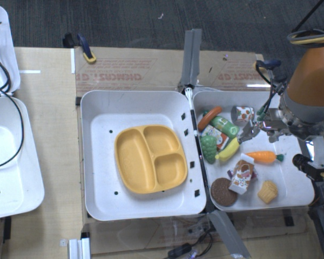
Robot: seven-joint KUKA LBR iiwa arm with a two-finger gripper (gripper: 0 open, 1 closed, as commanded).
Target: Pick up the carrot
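1. Two shallow white plastic bins sit side by side; the left bin (97,161) bears a yellow three-compartment plate (151,158).
2. My gripper (255,129) hovers over the right bin (297,193); I cannot tell its opening.
3. One orange toy carrot (261,156) lies just below it.

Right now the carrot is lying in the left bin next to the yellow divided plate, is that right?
Not quite. The camera view shows the carrot lying in the right bin, among the other toy foods. The yellow divided plate sits by itself in the left bin.
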